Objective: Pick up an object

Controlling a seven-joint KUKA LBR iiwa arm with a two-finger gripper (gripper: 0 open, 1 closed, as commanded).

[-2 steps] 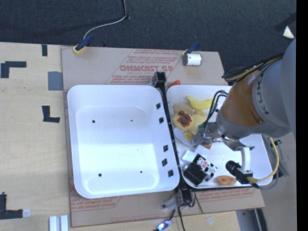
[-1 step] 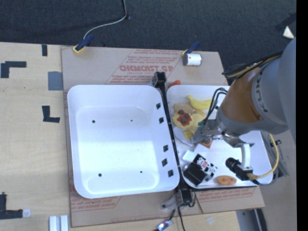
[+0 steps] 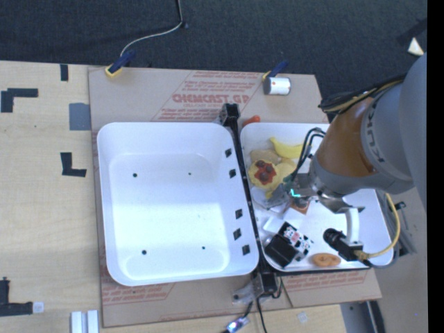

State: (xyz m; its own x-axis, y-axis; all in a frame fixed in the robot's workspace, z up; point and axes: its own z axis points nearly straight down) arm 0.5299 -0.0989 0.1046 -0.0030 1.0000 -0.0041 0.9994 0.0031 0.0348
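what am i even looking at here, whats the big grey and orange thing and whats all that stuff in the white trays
You are looking down at a slant from one fixed camera above a workbench. The big grey shape with the orange band is a robot arm reaching in from the right. Its gripper, a two-finger hand, is low over the right bin, but the arm hides the fingers, so I cannot tell whether it holds anything.

Two shallow white bins sit side by side on a cardboard sheet. The left bin shows bare white floor. The right bin holds small items: a yellow banana-like toy, a red and yellow piece, a black box-like object and a small orange piece. Its job is to pick one up.
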